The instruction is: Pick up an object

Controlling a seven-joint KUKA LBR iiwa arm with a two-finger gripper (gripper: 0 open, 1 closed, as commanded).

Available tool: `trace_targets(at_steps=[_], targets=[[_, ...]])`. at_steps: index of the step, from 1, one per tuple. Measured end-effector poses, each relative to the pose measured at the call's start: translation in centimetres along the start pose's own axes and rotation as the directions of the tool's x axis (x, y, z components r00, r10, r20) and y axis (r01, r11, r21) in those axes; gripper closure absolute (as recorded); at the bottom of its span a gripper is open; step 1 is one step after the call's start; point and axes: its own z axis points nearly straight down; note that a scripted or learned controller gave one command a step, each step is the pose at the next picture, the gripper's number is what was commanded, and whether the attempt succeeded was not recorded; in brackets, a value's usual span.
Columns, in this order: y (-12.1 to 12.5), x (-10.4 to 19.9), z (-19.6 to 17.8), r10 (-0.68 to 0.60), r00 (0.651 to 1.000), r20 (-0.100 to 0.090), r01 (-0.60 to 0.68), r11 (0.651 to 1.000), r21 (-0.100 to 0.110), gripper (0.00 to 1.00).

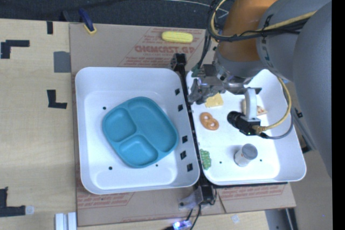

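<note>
The right bin (285,167) holds a yellow cheese wedge (215,100), a brown pretzel (209,121), a small grey can (246,154) and a green leafy piece (205,158) by its left wall. My gripper (202,89) hangs low over the bin's upper left corner, just left of and above the cheese wedge. The wrist hides what lies directly under it. I see nothing held in the gripper. A small pale orange item (261,110) shows near the bin's right side.
The left bin (86,83) holds a blue divided plate (140,131). A yellow corn-like item (177,36) lies on the cardboard behind the bins. The arm's bulk covers the right bin's far side.
</note>
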Motion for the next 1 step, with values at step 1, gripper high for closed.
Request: trace_targets(at_steps=[1], targets=[[1.72, 5.31, 0.95, 0.000, 1.000, 0.001, 0.000, 1.000, -0.001, 1.00]])
